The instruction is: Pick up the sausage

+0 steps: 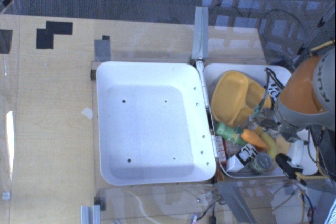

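The sausage (254, 139), a short orange-red piece, lies in the right bin (210, 86) near its front, between a green bottle (228, 132) and a yellow banana-like piece (269, 143). The arm comes in from the right, and its orange band (302, 92) hangs over the bin's right half. My gripper (264, 120) is low over the pile, just above and to the right of the sausage, beside the yellow bowl (236, 97). Nothing can be seen held in it.
The left bin (105, 128) sits beside the right one, with a shared rim between them. At the right bin's front lie a black-and-white packet (242, 157) and a round grey lid (261, 162). A red-labelled item (221, 150) lies along the bin's left wall.
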Controlling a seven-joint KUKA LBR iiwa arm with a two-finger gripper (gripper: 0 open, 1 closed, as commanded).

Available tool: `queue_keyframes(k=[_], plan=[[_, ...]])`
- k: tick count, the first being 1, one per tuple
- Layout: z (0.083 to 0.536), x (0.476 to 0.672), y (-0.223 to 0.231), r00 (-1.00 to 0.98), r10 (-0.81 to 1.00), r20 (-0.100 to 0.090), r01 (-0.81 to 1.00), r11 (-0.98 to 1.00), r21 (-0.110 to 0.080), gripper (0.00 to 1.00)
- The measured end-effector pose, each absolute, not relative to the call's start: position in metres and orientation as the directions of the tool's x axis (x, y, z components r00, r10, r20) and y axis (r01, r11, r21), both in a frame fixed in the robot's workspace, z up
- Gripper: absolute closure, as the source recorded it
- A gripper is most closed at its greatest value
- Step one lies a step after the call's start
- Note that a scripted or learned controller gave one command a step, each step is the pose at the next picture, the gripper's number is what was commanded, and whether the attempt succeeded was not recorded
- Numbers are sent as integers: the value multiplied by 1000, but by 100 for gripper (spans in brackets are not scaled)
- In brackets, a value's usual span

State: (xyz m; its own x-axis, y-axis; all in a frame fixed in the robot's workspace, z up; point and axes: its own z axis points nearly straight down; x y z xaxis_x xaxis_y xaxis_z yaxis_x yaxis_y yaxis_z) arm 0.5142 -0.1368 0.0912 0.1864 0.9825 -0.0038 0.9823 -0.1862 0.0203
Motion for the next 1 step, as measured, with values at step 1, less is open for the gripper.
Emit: queue_keyframes(k=[1], plan=[[91, 524, -108, 217, 976, -12, 976, -217, 22, 0]])
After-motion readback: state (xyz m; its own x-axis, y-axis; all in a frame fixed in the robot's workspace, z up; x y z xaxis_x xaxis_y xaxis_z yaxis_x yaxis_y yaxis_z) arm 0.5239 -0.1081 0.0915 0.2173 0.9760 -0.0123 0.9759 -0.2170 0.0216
